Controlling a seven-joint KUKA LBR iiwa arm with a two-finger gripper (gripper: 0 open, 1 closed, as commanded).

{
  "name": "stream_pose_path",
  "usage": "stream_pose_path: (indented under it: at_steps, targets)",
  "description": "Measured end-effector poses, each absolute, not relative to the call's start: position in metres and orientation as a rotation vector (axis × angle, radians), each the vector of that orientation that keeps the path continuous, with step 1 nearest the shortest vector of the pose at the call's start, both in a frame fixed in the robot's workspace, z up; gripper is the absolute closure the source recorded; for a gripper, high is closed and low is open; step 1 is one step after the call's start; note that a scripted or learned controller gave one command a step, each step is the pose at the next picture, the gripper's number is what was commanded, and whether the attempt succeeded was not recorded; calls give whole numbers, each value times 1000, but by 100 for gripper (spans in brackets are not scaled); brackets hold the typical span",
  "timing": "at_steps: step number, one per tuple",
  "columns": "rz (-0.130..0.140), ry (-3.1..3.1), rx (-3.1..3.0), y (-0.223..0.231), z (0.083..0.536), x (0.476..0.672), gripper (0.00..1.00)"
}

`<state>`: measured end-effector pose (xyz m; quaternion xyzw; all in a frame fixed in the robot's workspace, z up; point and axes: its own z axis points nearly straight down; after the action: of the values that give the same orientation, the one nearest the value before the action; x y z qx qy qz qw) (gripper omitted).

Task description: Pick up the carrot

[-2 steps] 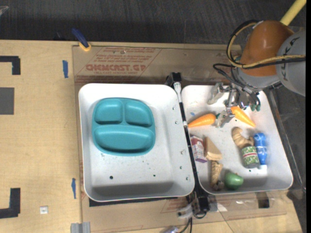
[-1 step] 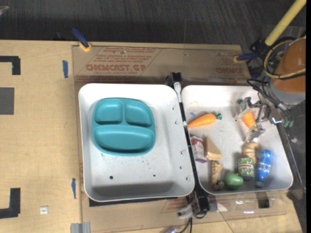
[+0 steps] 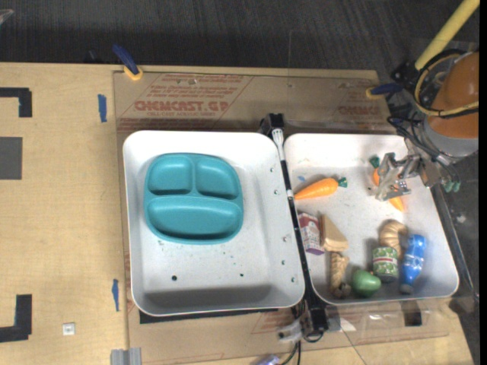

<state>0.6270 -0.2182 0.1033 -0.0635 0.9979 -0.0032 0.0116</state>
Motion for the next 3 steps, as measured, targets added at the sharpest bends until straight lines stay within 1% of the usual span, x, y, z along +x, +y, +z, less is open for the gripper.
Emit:
stream_pose_path:
  at_steps: [1,2,3]
  targets:
    - [-5,3008,-830,-220,92,551,100]
    - [-2,2873,-1246,-222,88,646,100]
    - [16,2861,-1250,-212,89,649,0]
